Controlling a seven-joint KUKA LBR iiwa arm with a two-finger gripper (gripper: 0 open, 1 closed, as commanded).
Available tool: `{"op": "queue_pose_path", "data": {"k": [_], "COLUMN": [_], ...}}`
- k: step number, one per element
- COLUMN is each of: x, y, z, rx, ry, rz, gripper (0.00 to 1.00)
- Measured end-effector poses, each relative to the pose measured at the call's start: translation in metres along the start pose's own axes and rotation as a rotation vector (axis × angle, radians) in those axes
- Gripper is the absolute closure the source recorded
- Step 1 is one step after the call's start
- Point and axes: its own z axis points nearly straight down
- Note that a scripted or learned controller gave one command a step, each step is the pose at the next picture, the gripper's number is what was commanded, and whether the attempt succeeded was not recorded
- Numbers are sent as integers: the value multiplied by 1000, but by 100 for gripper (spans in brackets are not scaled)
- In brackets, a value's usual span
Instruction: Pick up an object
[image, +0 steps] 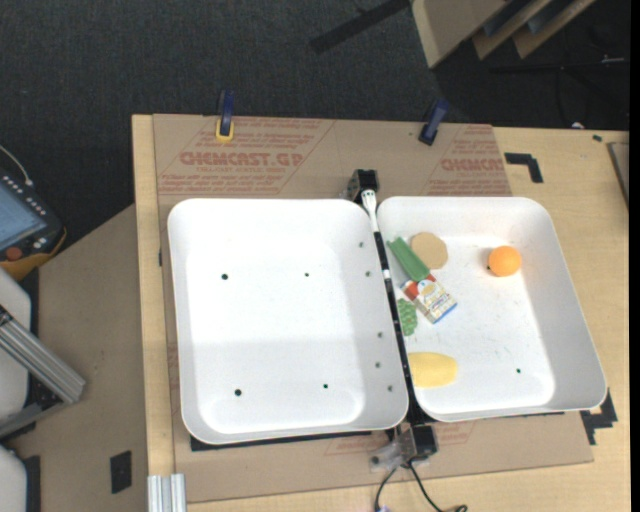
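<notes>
Six small things, all in the right-hand shallow white bin (560, 330), most of them crowded toward the wall shared with the left-hand shallow white bin (200, 300). Both bins side by side on a brown cardboard-covered surface (300, 150).

Apart from the rest: a small orange ball (504, 261), alone on bare white floor in the far right part of its bin. Of all six, nearest the side from which the arm enters. Round, so no long axis to line up with; open room on every side for a straight drop from above. Probably the easiest first pick.

Harder choices, near the dividing wall:
- a long green stick-shaped piece (408, 258), long axis running roughly along the wall, touching or overlapping a flat tan round disc (430, 249);
- a small white and red printed packet (433, 301), tilted, just beside a small green leafy-looking piece (409, 318);
- a yellow oblong lump (432, 369), long axis across the bin, one end close against the wall.

For the jaws, apart or together: cannot tell. Likewise cannot tell the direction from jaws to ball beyond a likely approach from the right.
</notes>
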Motion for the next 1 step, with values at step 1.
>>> {"op": "queue_pose_path", "data": {"k": [1], "x": [1], "y": [16], "z": [-28], "rx": [3], "ry": [1], "rz": [-3], "gripper": [100]}}
